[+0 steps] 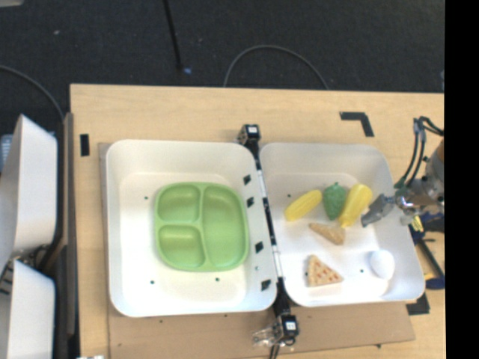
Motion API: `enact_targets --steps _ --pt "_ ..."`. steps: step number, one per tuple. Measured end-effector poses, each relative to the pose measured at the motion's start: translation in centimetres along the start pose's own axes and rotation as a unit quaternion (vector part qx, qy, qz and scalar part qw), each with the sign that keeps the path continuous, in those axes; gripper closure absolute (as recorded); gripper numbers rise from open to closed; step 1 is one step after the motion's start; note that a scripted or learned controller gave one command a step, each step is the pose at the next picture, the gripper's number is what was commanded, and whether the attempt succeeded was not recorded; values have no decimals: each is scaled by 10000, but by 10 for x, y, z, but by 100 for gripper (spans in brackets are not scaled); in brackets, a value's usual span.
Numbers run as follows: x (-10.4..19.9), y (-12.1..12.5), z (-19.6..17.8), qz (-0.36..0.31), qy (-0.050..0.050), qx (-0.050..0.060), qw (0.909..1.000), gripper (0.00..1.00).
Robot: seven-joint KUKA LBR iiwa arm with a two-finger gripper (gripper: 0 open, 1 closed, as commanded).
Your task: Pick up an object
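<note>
Hovering at rt bin's rt edge, hand just beside yellow pepper, grip state unclear

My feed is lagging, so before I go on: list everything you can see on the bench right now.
Shallow white plastic bins: 2, side by side; left, right.
Green divided plate: 1, left bin.
Yellow corn cob: 1, right bin.
Green pepper: 1, beside the corn.
Yellow banana-shaped piece: 1, right of the pepper.
Tan wedge: 1, below them.
Pizza slice: 1, orange-tan, near edge.
White egg: 1, lower right corner.
Gripper: 1, grey, right bin's right side.
</note>
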State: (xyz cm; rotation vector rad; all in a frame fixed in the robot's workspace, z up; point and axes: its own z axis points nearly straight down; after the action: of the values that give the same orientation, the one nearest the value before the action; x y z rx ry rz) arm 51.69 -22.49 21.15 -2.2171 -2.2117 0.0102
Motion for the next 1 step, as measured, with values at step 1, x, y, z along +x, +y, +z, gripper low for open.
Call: enact_targets --steps 1 --pt "1 3 -7 -21 -18 -63 10000 0"
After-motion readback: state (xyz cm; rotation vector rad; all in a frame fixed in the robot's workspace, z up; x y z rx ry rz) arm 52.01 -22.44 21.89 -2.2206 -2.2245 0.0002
